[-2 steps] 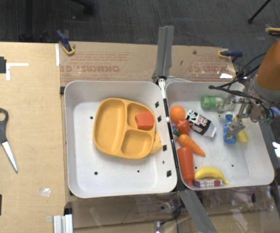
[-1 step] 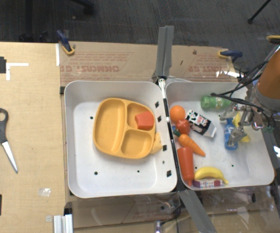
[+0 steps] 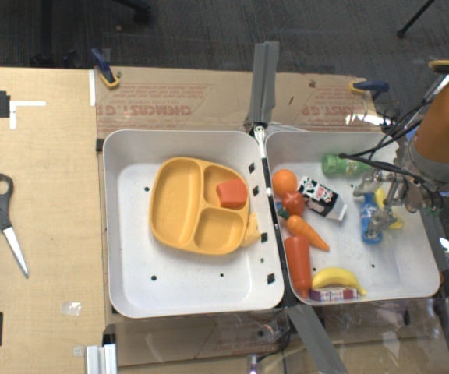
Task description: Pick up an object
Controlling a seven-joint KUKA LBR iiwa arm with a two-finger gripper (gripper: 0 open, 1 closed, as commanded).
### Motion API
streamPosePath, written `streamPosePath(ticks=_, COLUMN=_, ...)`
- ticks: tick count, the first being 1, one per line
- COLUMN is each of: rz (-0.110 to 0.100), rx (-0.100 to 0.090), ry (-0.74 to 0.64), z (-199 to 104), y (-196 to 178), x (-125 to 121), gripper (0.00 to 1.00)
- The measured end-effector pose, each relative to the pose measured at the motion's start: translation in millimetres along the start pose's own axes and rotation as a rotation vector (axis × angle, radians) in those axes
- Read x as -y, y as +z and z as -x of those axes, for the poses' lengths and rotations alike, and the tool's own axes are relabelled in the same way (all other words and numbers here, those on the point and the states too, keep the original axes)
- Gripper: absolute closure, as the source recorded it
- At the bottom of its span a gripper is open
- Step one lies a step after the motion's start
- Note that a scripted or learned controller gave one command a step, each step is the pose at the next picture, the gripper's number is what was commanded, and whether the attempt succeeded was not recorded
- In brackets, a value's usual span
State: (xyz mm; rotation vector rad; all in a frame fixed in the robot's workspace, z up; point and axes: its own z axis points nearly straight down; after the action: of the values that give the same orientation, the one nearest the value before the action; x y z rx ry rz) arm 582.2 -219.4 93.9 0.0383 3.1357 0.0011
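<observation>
My gripper (image 3: 378, 218) is down in the right bin (image 3: 423, 283), near its right side, reaching in from the right. Directly under it lies a small blue object (image 3: 372, 234), with a bit of yellow (image 3: 397, 223) beside it; the gripper hides much of both. To its left in the same bin are a green bottle (image 3: 341, 164), a black-and-white carton (image 3: 320, 197), an orange (image 3: 284, 181), a carrot (image 3: 307, 233), a red cylinder (image 3: 298, 262), a banana (image 3: 336, 277) and a small pink box (image 3: 333, 294).
The left bin (image 3: 127, 287) holds a yellow divided plate (image 3: 179, 209) with an orange-red block (image 3: 231, 194) in its upper right compartment. Scissors (image 3: 5, 220) lie on the bench at far left. Cables and the arm's orange band (image 3: 444, 127) hang over the right bin's far right corner.
</observation>
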Motion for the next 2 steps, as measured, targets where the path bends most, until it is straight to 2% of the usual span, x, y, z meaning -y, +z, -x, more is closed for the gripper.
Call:
streamPosePath(ticks=1, rz=0.0, rx=0.0, ry=0.005, z=-2.7, y=-0.1, x=0.1, gripper=0.0)
streamPosePath(ticks=2, rz=0.007, rx=0.003, ry=0.0, z=-0.6, y=-9.4, x=-5.2, gripper=1.0)
